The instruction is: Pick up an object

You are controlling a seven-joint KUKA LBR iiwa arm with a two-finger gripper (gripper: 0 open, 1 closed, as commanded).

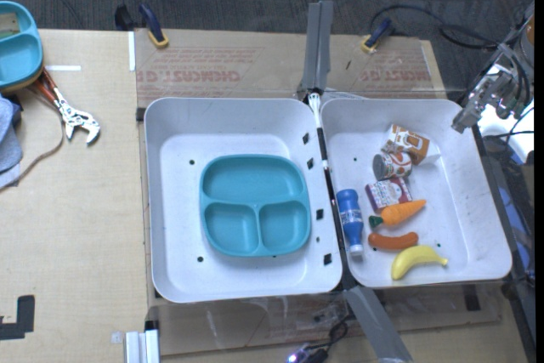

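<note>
The right bin holds several small items. A blue bottle with a white cap lies along its left wall. To its right are a small orange-and-white carton, a can, a red packet, a toy carrot, a red-orange sausage and a yellow banana. My gripper hangs at the right bin's far right corner, above its rim and clear of all the items. Nothing shows in it.
The left bin holds a teal divided plate. On the bench to the left lie a wrench, a teal bowl and grey cloth. Clamps sit at the cardboard's back edge.
</note>
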